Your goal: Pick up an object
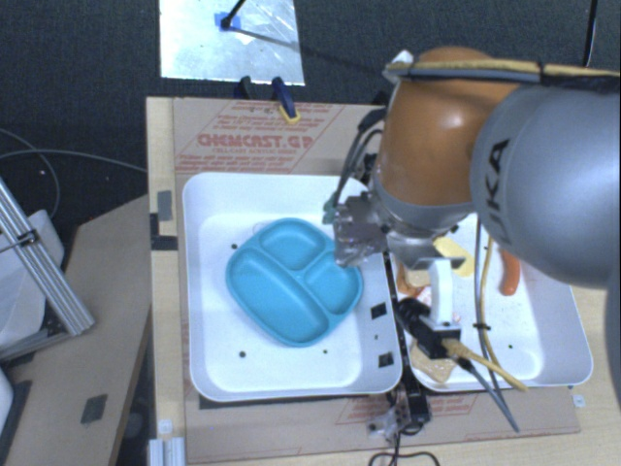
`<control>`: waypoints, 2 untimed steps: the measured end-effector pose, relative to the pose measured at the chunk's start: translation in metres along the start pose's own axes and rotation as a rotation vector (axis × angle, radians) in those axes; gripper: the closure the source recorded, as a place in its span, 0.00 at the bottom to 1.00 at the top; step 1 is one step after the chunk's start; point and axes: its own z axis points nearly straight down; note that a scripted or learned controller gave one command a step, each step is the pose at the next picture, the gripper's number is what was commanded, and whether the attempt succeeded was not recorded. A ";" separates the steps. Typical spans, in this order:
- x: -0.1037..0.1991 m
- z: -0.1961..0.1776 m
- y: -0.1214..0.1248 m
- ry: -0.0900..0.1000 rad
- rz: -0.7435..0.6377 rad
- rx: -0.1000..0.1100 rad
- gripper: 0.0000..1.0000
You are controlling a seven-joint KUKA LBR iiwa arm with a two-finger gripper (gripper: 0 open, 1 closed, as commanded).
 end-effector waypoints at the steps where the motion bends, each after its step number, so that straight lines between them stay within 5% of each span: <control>1: -0.002 -0.005 0.000 -0.003 -0.002 0.007 1.00; 2: -0.048 -0.119 0.120 -0.005 0.010 -0.010 1.00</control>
